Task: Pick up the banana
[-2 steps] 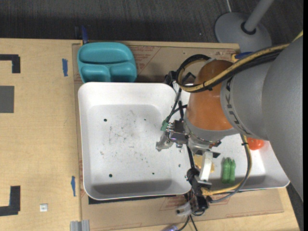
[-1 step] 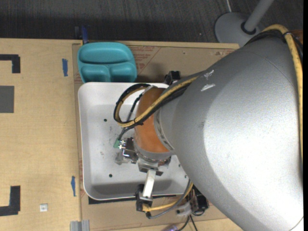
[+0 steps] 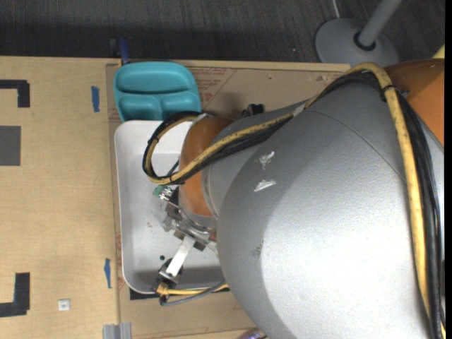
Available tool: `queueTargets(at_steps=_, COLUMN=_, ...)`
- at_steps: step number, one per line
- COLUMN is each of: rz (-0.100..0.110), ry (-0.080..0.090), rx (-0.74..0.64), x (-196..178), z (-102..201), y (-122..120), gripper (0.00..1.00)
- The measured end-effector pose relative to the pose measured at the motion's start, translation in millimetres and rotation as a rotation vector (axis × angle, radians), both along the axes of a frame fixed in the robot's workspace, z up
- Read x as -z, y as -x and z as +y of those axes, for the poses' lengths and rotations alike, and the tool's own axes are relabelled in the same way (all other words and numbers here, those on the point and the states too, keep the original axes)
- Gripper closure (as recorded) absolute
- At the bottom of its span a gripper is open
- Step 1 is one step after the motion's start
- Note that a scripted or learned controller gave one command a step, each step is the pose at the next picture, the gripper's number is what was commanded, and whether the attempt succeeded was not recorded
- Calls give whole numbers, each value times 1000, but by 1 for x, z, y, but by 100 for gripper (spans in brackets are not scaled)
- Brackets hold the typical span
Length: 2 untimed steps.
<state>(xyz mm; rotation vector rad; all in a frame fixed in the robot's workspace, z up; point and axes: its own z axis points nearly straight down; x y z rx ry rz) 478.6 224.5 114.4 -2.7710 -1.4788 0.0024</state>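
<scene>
**Around the bins: what lies on the worktop**

A white bin [image 3: 134,210] sits on the tan cardboard-covered worktop [image 3: 56,189], with a teal moulded plastic tray [image 3: 157,90] touching its far edge. Strips of blue tape [image 3: 95,99] mark the cardboard, and black angle marks [image 3: 18,94] lie well to the left. Beyond the worktop, a grey round stand base [image 3: 346,42] rests on dark carpet [image 3: 176,13]

Place: we are looking at a robotics lab | signs: grey arm [image 3: 332,210] trailing cables over a white bin [image 3: 134,210] | tape-marked cardboard tabletop [image 3: 56,189] | dark carpet floor [image 3: 176,13]
</scene>
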Motion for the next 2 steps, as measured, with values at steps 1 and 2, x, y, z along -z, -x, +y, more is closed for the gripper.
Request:
queueTargets(at_steps=1, rz=-1, ry=0, rx=-34, x=-65, z=-86, y=0, gripper=0)
queueTargets(at_steps=2, rz=-1, ry=-3, rx=5, x=29, z=-2, y=0, gripper=0)
